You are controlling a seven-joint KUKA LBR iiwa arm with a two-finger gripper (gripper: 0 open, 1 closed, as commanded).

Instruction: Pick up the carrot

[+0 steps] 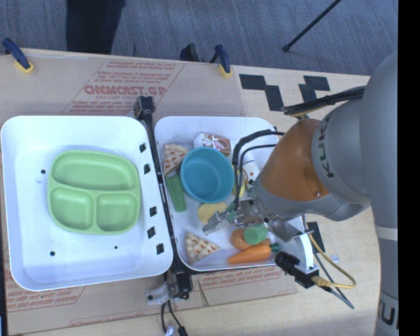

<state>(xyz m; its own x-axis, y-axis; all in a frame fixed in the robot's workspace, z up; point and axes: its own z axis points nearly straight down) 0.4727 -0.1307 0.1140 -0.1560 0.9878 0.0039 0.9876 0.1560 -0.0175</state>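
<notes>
The carrot [250, 255] is orange with a green top and lies along the near edge of the right bin [217, 127]. My gripper [226, 218] hangs low over the bin just left of and above the carrot, with a metal finger [213, 222] pointing left toward the middle of the bin. The wrist hides the carrot's upper part and nothing shows between the fingers.
In the right bin are a blue bowl [206, 175], a green stick [176, 192], waffle pieces [201, 246], a yellow piece [211, 211] and a packet [215, 143]. The left bin [21, 208] holds a green divided plate [94, 191]. Cables trail at the bench's near right.
</notes>
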